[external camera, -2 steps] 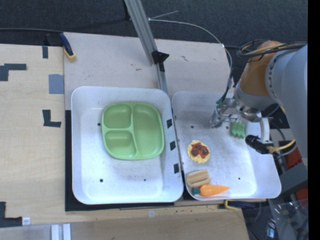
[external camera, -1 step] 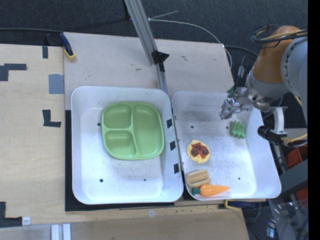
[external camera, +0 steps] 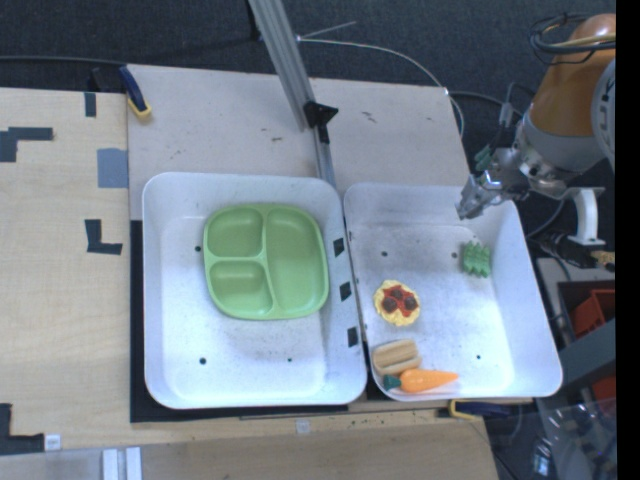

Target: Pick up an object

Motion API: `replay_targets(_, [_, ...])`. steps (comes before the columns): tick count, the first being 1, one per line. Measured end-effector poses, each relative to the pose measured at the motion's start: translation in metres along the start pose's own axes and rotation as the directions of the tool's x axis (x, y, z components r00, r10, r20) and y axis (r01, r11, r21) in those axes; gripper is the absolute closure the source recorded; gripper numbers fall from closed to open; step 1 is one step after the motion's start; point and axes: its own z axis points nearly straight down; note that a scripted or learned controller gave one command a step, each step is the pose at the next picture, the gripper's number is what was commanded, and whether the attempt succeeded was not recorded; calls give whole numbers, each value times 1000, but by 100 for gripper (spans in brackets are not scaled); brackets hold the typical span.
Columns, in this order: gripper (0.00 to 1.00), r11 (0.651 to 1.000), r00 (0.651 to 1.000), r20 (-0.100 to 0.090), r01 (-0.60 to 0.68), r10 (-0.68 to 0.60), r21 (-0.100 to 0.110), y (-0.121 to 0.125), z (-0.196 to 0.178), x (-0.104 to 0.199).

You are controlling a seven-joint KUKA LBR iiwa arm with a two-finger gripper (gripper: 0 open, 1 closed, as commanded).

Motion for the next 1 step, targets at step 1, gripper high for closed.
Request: replay_targets(1, [100,1000,1000,-1,0,0,2,1,-48,0])
